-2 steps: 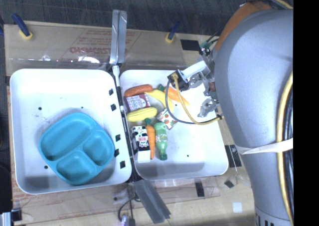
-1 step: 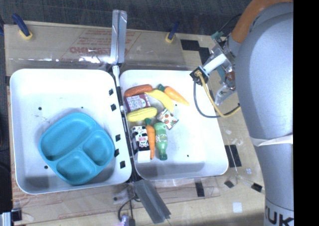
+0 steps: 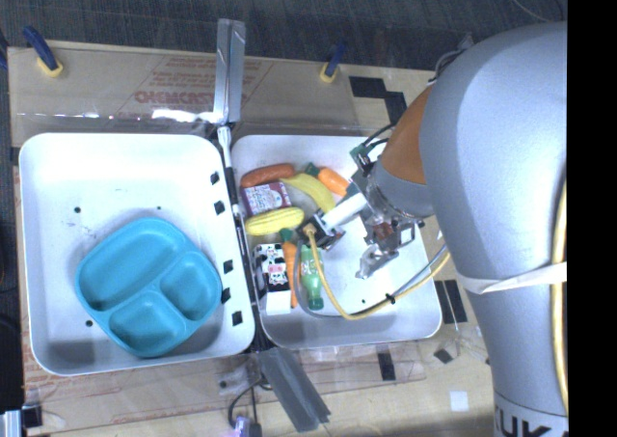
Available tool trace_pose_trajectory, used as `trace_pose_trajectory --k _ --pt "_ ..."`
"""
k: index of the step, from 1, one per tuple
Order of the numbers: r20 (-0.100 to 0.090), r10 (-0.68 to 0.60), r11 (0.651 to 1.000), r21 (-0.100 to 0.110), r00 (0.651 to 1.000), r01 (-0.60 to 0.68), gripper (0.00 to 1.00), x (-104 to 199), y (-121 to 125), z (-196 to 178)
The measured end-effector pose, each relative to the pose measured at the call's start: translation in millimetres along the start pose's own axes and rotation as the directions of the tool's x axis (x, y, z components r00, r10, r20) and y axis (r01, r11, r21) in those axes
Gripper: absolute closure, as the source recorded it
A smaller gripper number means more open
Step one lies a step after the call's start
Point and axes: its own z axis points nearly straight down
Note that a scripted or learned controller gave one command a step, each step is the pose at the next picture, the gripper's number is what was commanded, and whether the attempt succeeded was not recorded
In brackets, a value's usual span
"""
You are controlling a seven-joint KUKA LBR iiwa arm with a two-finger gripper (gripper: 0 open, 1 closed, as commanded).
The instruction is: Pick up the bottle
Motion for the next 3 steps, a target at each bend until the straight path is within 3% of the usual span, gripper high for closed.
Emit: trace_pose_trajectory --k 1,2,3 --pt "-0.002 0.112 0.994 -0.002 0.994 -0.112 0.00 -26 -38 48" --pt "-0.004 0.110 0.994 -0.002 0.994 -0.110 0.00 -18 -29 -36" --pt "-0.001 0.111 0.994 -0.001 0.994 -0.111 0.00 -37 -28 52"
